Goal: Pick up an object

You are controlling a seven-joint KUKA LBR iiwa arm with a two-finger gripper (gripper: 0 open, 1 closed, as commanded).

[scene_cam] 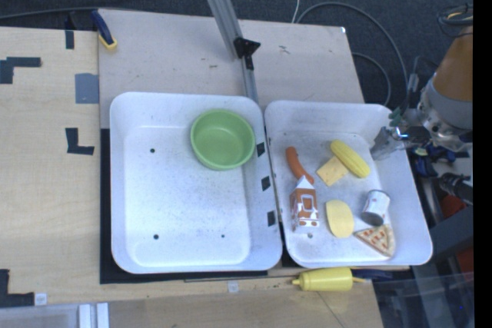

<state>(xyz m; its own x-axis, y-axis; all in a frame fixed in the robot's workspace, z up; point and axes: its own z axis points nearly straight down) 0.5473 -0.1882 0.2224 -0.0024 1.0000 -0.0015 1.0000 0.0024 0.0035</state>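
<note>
Looking first at the gripper (388, 140), poised above the right wall of the right bin (307, 113). Cannot tell whether parted or closed; nothing seen held in it.

Nearest candidate, by judgement: the corn cob (350, 157), lying inside the right bin, just toward the view's left of the gripper and a little toward the front. Long axis slanted, running from back-left to front-right in the view, so probably asking for a turn of the wrist to close across the short side. Very close to the cheese wedge (332, 171) on its front-left side; touching or only beside, cannot say. Only one arm here, so no choice of side to make.

Counting in the right bin: one corn cob, one cheese wedge, one orange sausage (295, 162), one small carton (305, 210), one yellow oval piece (340, 217), one metal can (375, 205), one pizza slice (375, 239). Seven in all, well apart from nothing, rather crowded.

In the left bin (131, 165): one green bowl (223, 139), upright, at the back near the shared wall.

Outside both bins: one yellow bottle (327, 279), lying on its side at the front edge of the bench, just before the right bin.
</note>
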